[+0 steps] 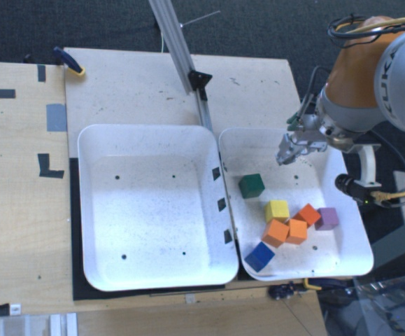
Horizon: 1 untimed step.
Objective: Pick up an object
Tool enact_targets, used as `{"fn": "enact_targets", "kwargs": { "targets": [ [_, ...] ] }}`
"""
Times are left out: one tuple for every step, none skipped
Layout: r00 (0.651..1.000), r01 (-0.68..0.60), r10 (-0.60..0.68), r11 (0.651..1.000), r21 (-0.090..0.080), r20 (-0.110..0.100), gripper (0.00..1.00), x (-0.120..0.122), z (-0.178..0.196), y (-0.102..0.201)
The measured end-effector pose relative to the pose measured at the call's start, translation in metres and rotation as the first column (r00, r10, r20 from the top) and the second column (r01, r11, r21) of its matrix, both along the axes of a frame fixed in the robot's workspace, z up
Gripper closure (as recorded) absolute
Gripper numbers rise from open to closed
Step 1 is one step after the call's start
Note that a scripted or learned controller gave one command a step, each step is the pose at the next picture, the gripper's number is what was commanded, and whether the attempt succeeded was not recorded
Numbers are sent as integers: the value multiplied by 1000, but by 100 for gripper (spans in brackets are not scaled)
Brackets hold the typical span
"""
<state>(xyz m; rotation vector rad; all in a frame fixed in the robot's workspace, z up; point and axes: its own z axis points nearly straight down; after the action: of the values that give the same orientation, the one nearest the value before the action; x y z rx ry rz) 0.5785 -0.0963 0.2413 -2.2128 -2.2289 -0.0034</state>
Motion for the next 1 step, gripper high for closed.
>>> {"fn": "enact_targets", "kwargs": {
  "targets": [
    [1000, 0, 0, 1000, -1, -4, 100, 7, -12, 58]
  ]
}}
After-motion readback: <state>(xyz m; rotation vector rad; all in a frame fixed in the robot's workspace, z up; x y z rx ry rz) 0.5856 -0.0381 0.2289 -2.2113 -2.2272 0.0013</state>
